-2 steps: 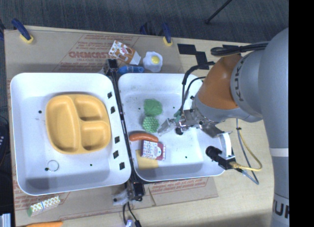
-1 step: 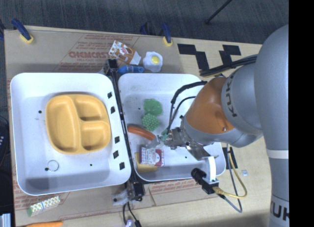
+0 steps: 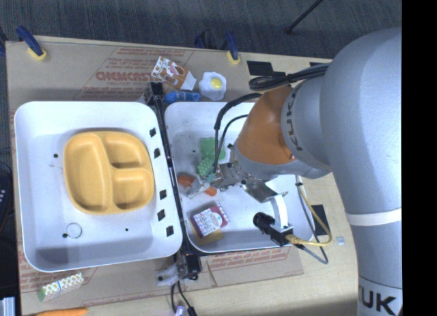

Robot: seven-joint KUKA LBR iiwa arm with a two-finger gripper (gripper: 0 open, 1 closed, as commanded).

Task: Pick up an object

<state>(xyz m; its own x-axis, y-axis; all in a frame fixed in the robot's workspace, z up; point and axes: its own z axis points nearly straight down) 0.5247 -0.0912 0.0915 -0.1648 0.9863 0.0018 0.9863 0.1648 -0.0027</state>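
The arm (image 3: 307, 130) reaches into the right bin (image 3: 179, 120) from the right; its end effector (image 3: 220, 177) sits low over a knot of small things near the bin's left wall, and how far open it is I cannot tell, nor whether it has hold of anything, since the orange wrist band and grey housing cover it from above. The likely targets lie just there: a green object (image 3: 207, 155) and small orange pieces (image 3: 186, 180), touching or nearly so; a red and white packet (image 3: 209, 220) lies apart, nearer the front wall. The risk, as I judge it, is crowding; closing on the cluster could nudge one piece aside or pinch two at once, and the nearby bin wall leaves little room. The left bin (image 3: 27, 171) holds a yellow divided tray (image 3: 109, 170). Items on the tabletop (image 3: 82, 69) behind the bins are too small to name.
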